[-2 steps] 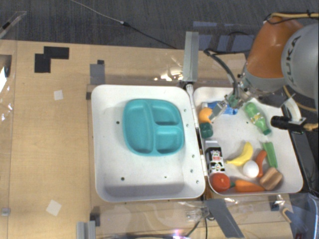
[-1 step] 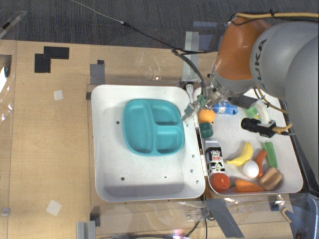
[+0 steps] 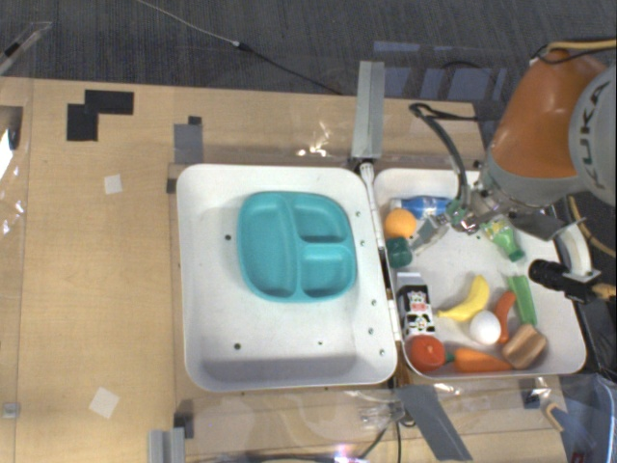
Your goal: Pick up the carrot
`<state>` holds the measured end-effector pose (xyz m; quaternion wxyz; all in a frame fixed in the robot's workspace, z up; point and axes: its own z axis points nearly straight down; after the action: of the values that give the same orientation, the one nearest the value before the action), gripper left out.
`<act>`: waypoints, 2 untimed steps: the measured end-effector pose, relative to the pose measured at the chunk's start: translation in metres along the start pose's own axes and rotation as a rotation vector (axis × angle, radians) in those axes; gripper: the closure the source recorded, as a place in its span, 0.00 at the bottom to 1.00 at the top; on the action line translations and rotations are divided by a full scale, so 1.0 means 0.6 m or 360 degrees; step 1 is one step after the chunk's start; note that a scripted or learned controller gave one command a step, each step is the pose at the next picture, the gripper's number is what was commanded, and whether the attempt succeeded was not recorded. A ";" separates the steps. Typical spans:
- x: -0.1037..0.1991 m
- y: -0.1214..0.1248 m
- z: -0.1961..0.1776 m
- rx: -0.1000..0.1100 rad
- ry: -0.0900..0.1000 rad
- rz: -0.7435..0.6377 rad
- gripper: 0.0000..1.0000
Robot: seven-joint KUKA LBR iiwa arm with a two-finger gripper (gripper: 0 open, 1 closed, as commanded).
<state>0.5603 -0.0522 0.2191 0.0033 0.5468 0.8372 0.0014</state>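
The carrot [image 3: 479, 361] is a small orange piece lying flat at the front edge of the right bin [image 3: 575, 353], between a red tomato [image 3: 427, 352] and a brown bread roll [image 3: 523, 344]. My gripper [image 3: 445, 222] hangs over the back of that bin, close to an orange fruit [image 3: 400, 223] and a blue bottle [image 3: 421, 205]. It is well behind the carrot and apart from it. The grey arm with its orange band [image 3: 545, 114] reaches in from the right.
The right bin also holds a banana [image 3: 466, 300], a white egg [image 3: 485, 328], a green bottle [image 3: 503, 237], a green vegetable [image 3: 523, 297] and a black-and-white carton [image 3: 415, 307]. A teal divided plate [image 3: 294, 244] lies in the left bin [image 3: 212, 355].
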 end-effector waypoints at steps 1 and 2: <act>-0.041 0.082 0.059 0.0006 0.0004 0.0080 0.00; -0.008 0.118 0.055 -0.0002 0.0001 -0.0133 0.00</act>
<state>0.6271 -0.0280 0.1864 0.0034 0.5114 0.8593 0.0018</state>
